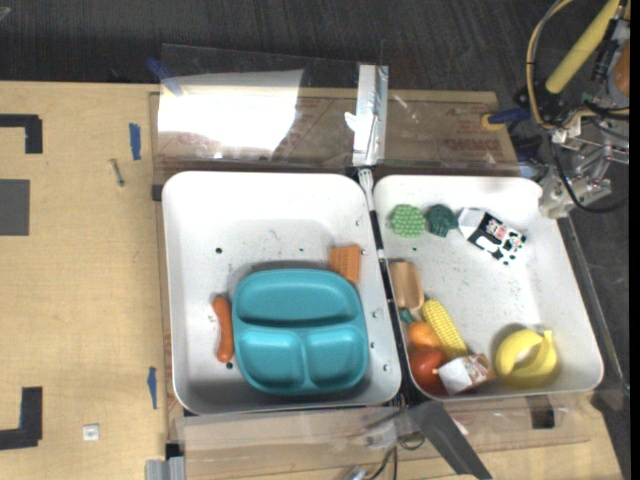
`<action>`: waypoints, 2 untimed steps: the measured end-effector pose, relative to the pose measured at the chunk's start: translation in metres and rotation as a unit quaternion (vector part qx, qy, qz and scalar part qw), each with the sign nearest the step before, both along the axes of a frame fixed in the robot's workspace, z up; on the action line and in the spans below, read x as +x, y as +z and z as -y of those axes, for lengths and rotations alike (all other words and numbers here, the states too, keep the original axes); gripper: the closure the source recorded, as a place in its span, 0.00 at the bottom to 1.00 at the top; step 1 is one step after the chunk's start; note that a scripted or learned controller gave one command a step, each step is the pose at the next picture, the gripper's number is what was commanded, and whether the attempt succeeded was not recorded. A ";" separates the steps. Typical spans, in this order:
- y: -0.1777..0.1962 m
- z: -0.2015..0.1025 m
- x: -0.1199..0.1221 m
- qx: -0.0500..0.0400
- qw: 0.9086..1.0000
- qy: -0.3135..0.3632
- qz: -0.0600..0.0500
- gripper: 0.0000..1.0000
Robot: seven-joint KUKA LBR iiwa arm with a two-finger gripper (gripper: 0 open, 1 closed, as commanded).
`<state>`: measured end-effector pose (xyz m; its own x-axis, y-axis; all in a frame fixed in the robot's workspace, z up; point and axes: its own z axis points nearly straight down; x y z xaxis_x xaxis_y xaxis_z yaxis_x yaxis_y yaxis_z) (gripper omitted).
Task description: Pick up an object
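A teal sectioned plastic tray [300,330] fills the left bin [190,208], an orange carrot [224,329] beside it. Corn [444,327], tomato [426,366] and smooth yellow banana [526,355] crowd the right bin [575,288]. The claw's grip: cannot tell.

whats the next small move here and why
Probably swing the arm left and down over the right bin, toward the yellow banana. The arm sits at the bin's far right corner, above the objects, and the banana lies apart from the crowded corn and tomato.
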<state>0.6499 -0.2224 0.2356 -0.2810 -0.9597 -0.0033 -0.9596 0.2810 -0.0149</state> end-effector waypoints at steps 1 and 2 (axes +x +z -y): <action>0.053 0.000 0.019 0.000 0.998 0.070 -0.001 1.00; 0.064 -0.001 0.020 0.001 0.998 0.068 0.003 1.00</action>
